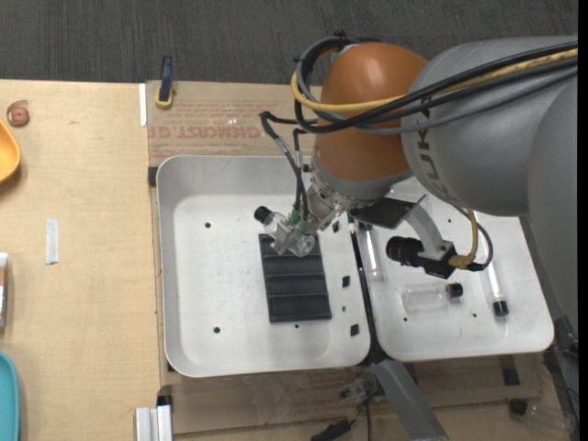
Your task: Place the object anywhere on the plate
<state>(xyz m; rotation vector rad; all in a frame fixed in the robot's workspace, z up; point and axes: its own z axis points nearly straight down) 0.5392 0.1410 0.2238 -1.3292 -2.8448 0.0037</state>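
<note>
Camera view: claw (299, 235) sits low in left bin (202, 274), right at the far end of the black block (298, 294). Block lies flat, mid-bin. Claw's grip: cannot tell.

Count: one block, two bins, three clear tubes (497, 292) in right bin (516, 333).

Bins rest on cardboard (220, 122). Pale wood bench (73, 246) to the left, dark carpet (138, 16) beyond.

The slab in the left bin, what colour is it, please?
The slab is black, ribbed across; the camera view shows it best.
</note>
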